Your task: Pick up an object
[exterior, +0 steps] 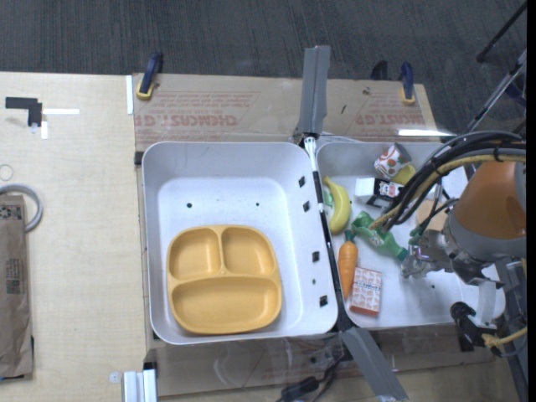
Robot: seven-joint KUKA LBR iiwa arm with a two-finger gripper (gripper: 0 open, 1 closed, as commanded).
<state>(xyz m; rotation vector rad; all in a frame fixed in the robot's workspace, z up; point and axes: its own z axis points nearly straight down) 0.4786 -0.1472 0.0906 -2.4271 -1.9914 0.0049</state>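
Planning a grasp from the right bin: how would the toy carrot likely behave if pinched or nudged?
The carrot looks like smooth moulded plastic, so probably stiff, light and somewhat slippery. Its rounded, tapered body lies flat beside the small carton, so a sideways nudge may roll it.

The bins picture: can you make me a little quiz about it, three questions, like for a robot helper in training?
1. True or false: the yellow plate lies in the left bin.
2. Which thing lies right beside the carrot in the right bin? A) a small box B) a spoon C) a cup
3. Fill in: the banana lies against the wall between the two ____.

Key
1. True. The plate, with its three sections, sits in the left bin.
2. A. The small box lies just right of the carrot.
3. Bins. The banana lies along the right bin's left wall, above the carrot.
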